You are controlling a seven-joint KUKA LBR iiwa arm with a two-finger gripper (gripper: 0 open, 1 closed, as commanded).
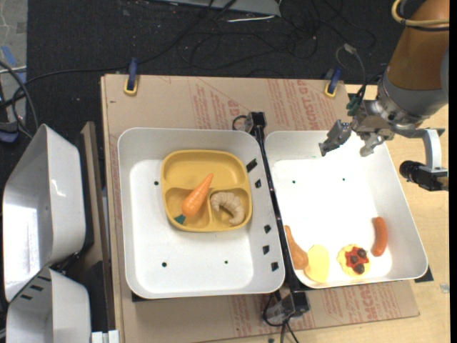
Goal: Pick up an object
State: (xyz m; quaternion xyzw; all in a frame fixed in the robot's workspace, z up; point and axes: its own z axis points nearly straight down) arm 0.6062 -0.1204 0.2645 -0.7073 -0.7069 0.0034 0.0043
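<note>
My gripper hangs over the far edge of the right bin, fingers spread open with nothing between them. Along that bin's near side lie an orange sausage, a small pizza piece with red and dark toppings, a pale yellow chip-like piece and an orange carrot-like piece. In the left bin sits a yellow divided plate with a carrot and a beige shrimp in its compartments.
Both bins stand side by side on a cardboard-covered bench. Two yellow clamps hold the board's far edge. White containers stand to the left of the bench. Cables run across the dark floor behind.
</note>
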